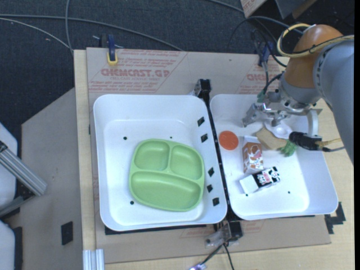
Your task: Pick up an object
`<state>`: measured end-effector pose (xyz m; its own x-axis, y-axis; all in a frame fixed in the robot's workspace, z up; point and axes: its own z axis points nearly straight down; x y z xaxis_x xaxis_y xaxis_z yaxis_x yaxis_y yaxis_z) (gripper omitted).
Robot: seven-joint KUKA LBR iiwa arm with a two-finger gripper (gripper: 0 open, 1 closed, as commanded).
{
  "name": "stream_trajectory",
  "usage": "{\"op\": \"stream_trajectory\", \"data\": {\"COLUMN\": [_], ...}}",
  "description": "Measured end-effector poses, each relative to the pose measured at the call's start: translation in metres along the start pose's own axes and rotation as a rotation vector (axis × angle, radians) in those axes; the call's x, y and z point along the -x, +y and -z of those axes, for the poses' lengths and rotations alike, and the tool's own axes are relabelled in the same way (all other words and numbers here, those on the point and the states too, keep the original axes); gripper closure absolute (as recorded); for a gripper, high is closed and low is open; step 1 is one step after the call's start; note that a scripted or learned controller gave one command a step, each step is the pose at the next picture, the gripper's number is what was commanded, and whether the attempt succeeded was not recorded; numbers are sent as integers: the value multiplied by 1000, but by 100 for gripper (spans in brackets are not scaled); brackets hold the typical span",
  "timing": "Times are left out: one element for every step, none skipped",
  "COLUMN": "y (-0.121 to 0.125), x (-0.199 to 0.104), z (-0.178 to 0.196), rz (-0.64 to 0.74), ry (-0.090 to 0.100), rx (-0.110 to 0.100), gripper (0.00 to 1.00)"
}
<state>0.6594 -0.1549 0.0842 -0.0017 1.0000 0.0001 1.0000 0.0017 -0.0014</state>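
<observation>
The right bin (pixel 315 190) holds several small objects. An orange disc (pixel 228 140) lies near its left wall. Beside the disc is a brown snack packet (pixel 252 156), with a white and black carton (pixel 260 180) below that. A tan wedge (pixel 271 140) and a small green piece (pixel 289 148) lie further right. My gripper (pixel 265 122) hangs over the upper part of this bin, just above the tan wedge. Its fingers are spread open and nothing is between them.
The left bin (pixel 112 151) carries a green divided plate (pixel 167 175). A black divider with clips (pixel 211 151) runs between the bins. The grey arm with its orange band (pixel 315 44) comes in from the upper right. Cables trail across the dark floor behind the bench.
</observation>
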Motion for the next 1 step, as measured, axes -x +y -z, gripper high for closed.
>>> {"op": "stream_trajectory", "data": {"y": [1], "x": [0], "z": [13], "rz": [0], "ry": [-1], "rx": [4], "gripper": [100]}}
